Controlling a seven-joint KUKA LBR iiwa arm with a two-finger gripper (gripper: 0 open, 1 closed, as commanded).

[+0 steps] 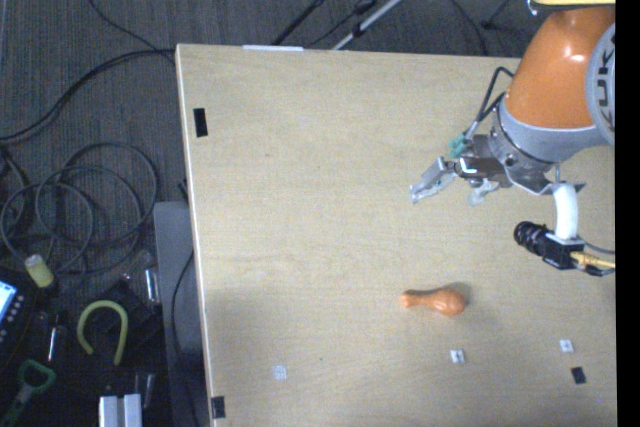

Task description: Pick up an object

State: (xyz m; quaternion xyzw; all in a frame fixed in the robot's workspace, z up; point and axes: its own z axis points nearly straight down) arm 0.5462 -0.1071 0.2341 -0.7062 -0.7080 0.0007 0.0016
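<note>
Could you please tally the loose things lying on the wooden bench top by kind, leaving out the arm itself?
Orange pear-shaped object: 1
Small white square markers on the bench surface: 3
Small black rectangular markers: 3
Total: 7
The claw hangs above the bench, up and right of the orange object, apart from it.

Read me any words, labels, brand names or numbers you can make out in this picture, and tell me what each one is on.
"KU", dark letters cut off at the picture's edge, on the white band of the arm above the end effector.
Small black and white markers on the wooden board: no legible text.
The orange object bears no lettering.
</note>
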